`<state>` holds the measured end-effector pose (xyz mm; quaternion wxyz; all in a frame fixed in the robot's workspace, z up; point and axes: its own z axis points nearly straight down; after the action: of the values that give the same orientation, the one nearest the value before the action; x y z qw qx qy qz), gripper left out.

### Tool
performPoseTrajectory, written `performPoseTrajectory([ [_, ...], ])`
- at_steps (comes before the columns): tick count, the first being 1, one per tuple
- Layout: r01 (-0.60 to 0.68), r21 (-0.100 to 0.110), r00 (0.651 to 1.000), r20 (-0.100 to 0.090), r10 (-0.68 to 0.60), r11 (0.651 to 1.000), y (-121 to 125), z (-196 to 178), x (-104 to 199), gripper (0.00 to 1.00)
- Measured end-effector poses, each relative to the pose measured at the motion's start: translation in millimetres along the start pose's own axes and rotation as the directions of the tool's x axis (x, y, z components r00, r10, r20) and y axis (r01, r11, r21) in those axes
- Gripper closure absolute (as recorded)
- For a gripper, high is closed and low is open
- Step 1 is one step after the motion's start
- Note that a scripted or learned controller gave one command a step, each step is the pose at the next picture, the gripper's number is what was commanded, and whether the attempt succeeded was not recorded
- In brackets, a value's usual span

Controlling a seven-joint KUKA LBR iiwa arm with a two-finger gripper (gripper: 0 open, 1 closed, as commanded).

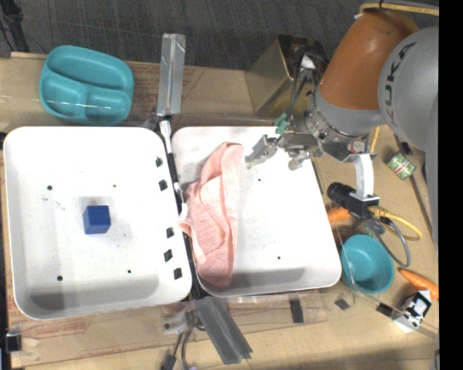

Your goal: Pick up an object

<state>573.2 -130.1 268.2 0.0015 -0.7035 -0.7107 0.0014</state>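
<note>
A pink cloth [217, 206] lies crumpled along the left side of the right bin [293, 237], its edge draped over the divider between the bins. A small blue cube [97, 218] sits alone in the left bin [31, 176]. My gripper [278, 157] hangs over the back of the right bin, just right of the cloth's top end. Its fingers [256, 154] are spread apart and nothing is between them.
A teal moulded tray [86, 83] lies behind the left bin. A teal bowl [367, 263], cables and small orange tools crowd the bench right of the right bin. A metal bar [171, 75] and a brown box [278, 72] stand behind the bins.
</note>
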Motion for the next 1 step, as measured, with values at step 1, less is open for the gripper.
performPoseTrajectory([
  [1, 0.117, -0.003, 0.993, 0.0, -0.117, 0.993, -1.2, 176.2, 35.3, 0.0],
])
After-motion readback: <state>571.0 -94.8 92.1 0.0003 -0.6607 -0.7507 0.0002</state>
